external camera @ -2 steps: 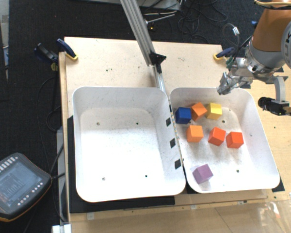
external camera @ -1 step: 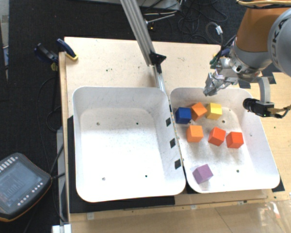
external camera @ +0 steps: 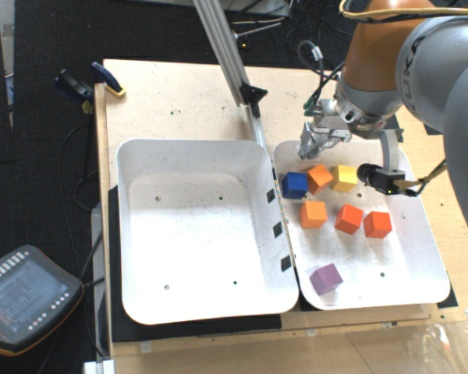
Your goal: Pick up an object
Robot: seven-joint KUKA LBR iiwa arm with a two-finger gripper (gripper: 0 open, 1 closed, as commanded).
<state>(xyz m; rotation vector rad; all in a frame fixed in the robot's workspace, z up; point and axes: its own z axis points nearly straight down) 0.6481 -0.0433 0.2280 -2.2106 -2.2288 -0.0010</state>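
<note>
The right bin (external camera: 421,279) holds several small cubes. A blue cube (external camera: 295,185) lies near its left wall, with an orange cube (external camera: 320,178) and a yellow cube (external camera: 345,178) to its right. In front of them lie another orange cube (external camera: 313,213), a red-orange cube (external camera: 348,219) and a second red-orange cube (external camera: 377,224). A purple cube (external camera: 325,278) sits alone toward the front. My gripper (external camera: 311,153) hangs over the bin's back part, just behind the blue and orange cubes, with nothing seen between its fingers.
The left bin (external camera: 140,209) stands beside the right one. A slanted metal bar (external camera: 222,41) runs from the top down to where the bins meet. A blue and yellow clamp (external camera: 90,84) sits at the bench's back left corner, a handheld pendant (external camera: 23,294) at lower left.
</note>
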